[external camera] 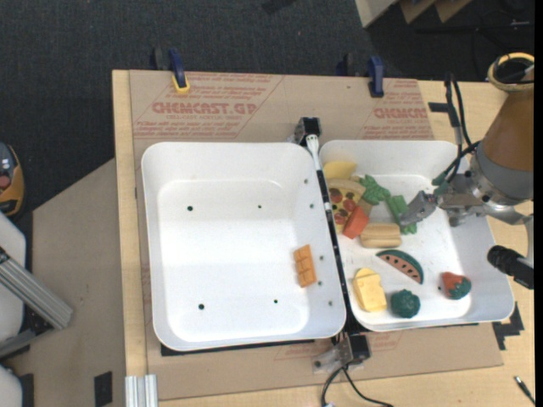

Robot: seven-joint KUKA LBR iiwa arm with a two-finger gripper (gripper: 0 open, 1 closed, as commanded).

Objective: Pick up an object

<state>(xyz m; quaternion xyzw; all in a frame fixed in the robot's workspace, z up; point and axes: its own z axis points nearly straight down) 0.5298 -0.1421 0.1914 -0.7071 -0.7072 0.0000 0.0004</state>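
On the counter (254,100) I see two white bins side by side. The left bin (170,185) holds one orange waffle (305,265), lying near its right wall, toward the front edge of the counter. The right bin (488,299) is crowded: a pizza slice (342,200) and a red piece (355,222) sit against its left wall, a yellow piece (339,170) at its back-left corner, a green toy (379,193) just right of the pizza, a tan roll (379,235) below that. Toward the front lie a cheese block (369,290), a watermelon slice (401,265), a dark green ball (405,303) and a strawberry (456,286). My gripper (415,212) hangs low over the middle of the right bin, fingers touching a green object (408,224); I cannot tell whether they are spread or closed.
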